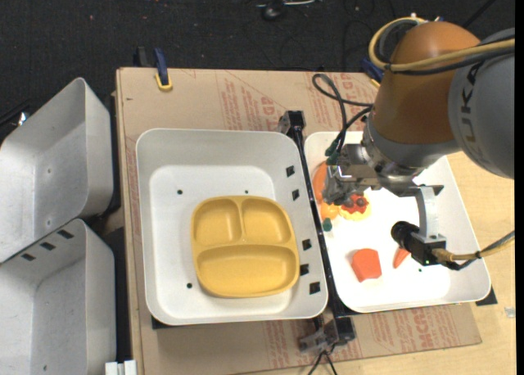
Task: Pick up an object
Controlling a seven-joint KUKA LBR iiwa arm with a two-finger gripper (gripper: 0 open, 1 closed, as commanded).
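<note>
Jaws (342, 192) over blurred toys; smooth divided yellow plate (244, 246) apart.

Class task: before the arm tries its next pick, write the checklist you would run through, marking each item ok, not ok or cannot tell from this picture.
1. Items lie in the right bin: ok, orange block and orange wedge sit on its floor.
2. Claw is over the right bin: ok.
3. Claw open or shut: cannot tell.
4. Anything held already: cannot tell.
5. Orange block stands apart from neighbours: ok.
6. Yellow divided tray lies flat in the left bin: ok.
</note>
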